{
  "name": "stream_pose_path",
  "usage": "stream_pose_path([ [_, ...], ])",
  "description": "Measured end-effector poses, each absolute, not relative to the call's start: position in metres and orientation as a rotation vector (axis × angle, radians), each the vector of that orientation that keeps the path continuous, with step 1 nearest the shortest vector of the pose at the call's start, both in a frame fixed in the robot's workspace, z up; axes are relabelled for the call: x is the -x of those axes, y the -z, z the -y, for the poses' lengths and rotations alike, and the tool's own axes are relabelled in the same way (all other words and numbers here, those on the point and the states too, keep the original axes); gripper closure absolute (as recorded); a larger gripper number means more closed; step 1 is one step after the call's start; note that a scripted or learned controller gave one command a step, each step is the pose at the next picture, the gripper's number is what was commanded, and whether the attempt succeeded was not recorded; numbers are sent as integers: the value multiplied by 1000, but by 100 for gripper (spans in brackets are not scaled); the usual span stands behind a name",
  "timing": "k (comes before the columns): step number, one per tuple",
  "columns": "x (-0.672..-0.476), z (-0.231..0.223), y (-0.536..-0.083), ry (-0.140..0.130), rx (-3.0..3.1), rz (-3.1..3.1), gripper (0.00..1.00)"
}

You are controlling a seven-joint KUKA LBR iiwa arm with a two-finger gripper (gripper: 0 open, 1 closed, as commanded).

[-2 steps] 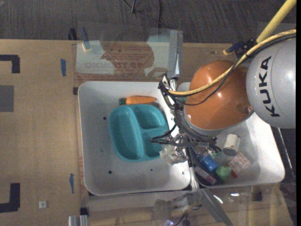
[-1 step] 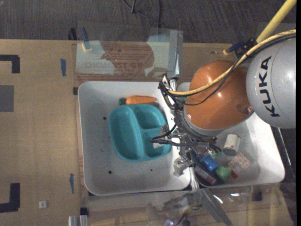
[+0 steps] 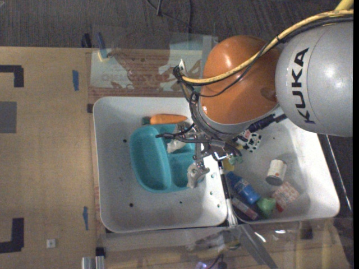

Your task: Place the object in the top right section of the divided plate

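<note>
The teal divided plate [image 3: 152, 160] lies in the left white bin [image 3: 162, 212]. My gripper [image 3: 196, 171] hangs low over the plate's right edge, below the orange wrist band [image 3: 238, 83]. A small pale object [image 3: 176, 145] sits at the plate's upper right part, half hidden by the wrist's cables; I cannot tell whether it touches the gripper. An orange carrot-like piece [image 3: 168, 118] lies on the bin floor just above the plate.
The right bin [image 3: 322, 178] holds a blue bottle [image 3: 244, 188], a green piece [image 3: 266, 206], a white cylinder [image 3: 276, 171], a pink checked packet [image 3: 286, 194] and a black-and-white item [image 3: 252, 141]. The big grey arm [image 3: 317, 66] covers that bin's upper part.
</note>
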State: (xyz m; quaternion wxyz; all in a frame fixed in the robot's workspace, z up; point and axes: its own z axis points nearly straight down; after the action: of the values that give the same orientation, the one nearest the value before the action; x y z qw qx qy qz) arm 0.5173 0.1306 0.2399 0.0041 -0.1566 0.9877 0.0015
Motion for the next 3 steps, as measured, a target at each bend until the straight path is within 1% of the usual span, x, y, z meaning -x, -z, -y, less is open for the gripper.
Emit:
stream_pose_path([
  [1,-519,-130,-251,-10,482,-3088,100],
  [2,-521,-130,-262,-15,477,-3079,100],
  [3,-495,-14,-194,-1,605,-3078,100],
])
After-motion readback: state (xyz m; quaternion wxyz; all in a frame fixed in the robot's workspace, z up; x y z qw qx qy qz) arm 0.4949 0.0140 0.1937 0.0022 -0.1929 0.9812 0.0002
